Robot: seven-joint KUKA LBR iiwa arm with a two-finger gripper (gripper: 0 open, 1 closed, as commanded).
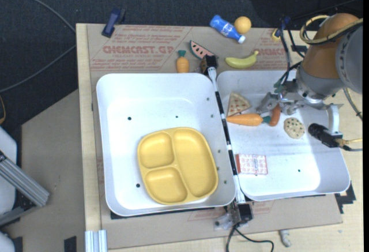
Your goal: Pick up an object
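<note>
The gripper [275, 108] is low in the right bin [323, 179], and whether it grips anything cannot be told; a small reddish sausage [275, 116] lies right under it, a carrot [244, 120] just left. Judged mid-grasp: next, lift straight up

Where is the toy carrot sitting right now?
The toy carrot lies flat in the right bin, near its left wall, just below the pizza slice and left of the cookie.

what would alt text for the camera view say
A grey robot arm's gripper reaches into the right white bin beside a toy carrot, pizza slice and cookie; the left bin holds a yellow divided plate.
</note>
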